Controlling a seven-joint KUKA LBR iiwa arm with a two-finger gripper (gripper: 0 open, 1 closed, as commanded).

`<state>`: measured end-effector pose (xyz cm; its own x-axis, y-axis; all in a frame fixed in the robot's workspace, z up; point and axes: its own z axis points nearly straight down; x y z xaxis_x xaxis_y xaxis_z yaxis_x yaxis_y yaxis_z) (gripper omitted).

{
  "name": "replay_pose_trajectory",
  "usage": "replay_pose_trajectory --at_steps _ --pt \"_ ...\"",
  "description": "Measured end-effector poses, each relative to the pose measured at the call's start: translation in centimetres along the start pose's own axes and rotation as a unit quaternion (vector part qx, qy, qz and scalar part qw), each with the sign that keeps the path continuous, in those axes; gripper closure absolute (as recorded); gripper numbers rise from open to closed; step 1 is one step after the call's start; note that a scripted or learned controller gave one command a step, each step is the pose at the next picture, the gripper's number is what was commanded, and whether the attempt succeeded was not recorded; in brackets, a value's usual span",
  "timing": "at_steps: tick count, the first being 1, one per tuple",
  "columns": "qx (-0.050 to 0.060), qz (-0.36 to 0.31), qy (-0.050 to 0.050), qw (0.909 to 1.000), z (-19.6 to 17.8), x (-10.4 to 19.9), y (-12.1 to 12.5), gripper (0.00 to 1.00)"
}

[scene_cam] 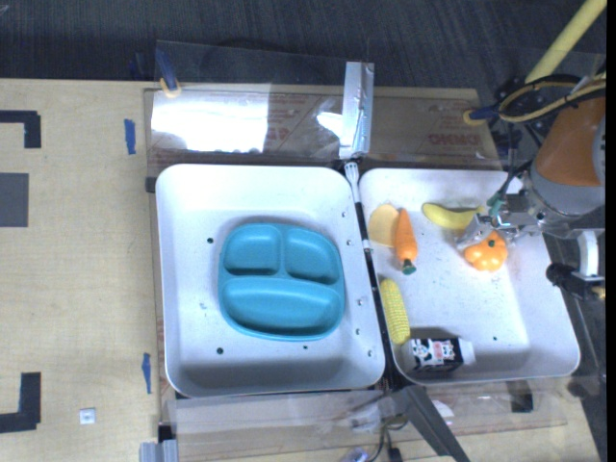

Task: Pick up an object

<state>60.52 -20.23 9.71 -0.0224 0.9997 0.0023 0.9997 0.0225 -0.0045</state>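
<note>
The right bin [539, 349] holds several toy foods. An orange pepper-like toy with a green stem [485, 254] lies near its right side, and my gripper [502, 221] hangs directly over its top, touching or nearly touching it. A yellow banana [445, 216] lies just left of the gripper. Further left are an orange carrot [406, 240] and a yellow wedge [383, 223]. A corn cob [394, 309] rests along the bin's left wall. A black-and-white milk bottle [438, 351] lies at the front.
The left bin [183, 258] holds a blue divided plate [282, 279]. A clear plastic panel [250, 114] stands behind the bins. The arm's orange band [576, 152] and yellow cables [539, 99] crowd the right bin's far right corner.
</note>
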Motion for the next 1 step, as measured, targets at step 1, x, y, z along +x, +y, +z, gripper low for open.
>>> replay_pose_trajectory --at_steps 1 --pt "-0.003 0.145 -0.001 0.9895 -9.92 5.45 0.41 1.00"
